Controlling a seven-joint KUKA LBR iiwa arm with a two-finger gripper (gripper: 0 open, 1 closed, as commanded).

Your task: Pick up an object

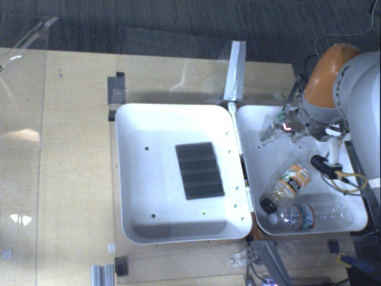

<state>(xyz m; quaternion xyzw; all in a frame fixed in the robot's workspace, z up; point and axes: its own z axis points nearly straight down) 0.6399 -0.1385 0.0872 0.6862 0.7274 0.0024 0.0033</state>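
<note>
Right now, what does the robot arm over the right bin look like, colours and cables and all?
The arm is bulky and rounded, light grey, with a glossy orange band above the wrist. Below it a darker metallic hand carries a small red light. A black cable and thin yellow wires loop beside the arm.

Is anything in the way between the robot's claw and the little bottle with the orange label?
Nothing visible is. The gripper is over the far part of the right bin, and bare white floor lies between it and the small bottle. The clear bottle lies beyond, nearer the camera.

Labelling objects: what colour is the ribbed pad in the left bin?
Black ribbed pad, in the camera view.
</note>
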